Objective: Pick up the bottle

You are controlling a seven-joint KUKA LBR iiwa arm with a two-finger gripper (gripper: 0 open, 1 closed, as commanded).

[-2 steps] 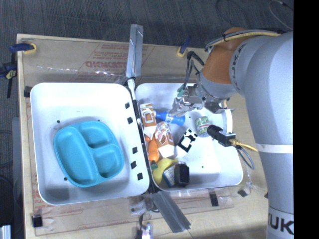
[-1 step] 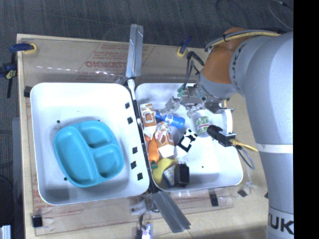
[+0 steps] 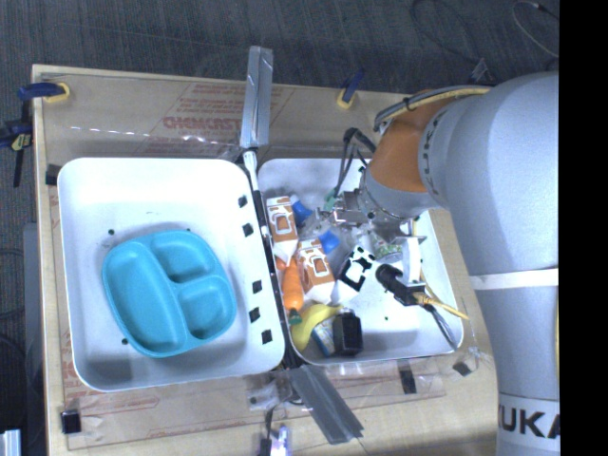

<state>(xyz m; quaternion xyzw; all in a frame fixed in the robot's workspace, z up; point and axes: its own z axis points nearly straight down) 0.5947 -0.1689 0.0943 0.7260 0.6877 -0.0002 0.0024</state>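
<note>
On a wooden bench [image 3: 152, 112] over dark carpet [image 3: 142, 17], the arm [image 3: 446, 160] reaches into the right bin [image 3: 432, 335], its gripper [image 3: 353, 218] low among clutter; whether it is spread or pinching cannot be told. The bottle [image 3: 318, 231] lies near the divider beside two cartons [image 3: 313, 262]. A blue tray [image 3: 171, 293] sits in the left bin [image 3: 95, 188].

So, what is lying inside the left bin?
Inside the left bin lies a blue divided tray with three compartments, all bare. Whatever sits beneath the tray is covered and cannot be seen.
</note>
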